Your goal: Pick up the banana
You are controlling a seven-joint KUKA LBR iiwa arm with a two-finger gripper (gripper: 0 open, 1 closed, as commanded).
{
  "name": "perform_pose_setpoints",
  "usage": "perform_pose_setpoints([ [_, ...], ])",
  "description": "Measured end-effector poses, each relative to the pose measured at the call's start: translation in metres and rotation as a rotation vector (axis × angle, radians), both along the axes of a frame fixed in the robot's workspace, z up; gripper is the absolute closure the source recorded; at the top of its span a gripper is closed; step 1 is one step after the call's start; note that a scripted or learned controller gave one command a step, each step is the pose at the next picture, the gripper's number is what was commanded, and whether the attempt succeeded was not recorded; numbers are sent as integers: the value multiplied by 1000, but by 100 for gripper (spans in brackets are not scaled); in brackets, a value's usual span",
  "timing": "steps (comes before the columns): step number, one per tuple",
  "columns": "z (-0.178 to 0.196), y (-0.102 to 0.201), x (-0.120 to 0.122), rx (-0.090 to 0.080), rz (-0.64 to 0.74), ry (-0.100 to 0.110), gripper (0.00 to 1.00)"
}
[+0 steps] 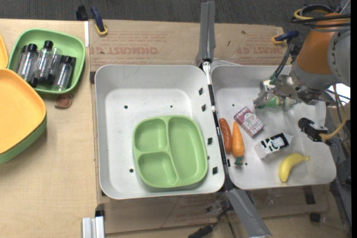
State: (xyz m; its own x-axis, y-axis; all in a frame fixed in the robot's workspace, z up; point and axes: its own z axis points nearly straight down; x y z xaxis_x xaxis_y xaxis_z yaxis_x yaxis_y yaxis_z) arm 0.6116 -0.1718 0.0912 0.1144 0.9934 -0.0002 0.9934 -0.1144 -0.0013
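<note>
The banana [291,165] lay loose near the front right corner of the right bin [323,178], well apart from the gripper [271,96], which hung over the bin's back part, its state impossible to tell.

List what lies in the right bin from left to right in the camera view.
Sausage → carrot → pink packet → black-and-white carton → banana.
</note>
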Motion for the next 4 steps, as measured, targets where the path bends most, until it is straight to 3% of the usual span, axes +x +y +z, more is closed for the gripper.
perform_pose_setpoints([
  [1,0,-2,-57,0,-16,1,0],
  [2,9,-3,-57,0,-22,1,100],
  [3,141,-18,-85,-2,-121,0,100],
  [4,112,-30,-97,-1,-496,4,100],
])
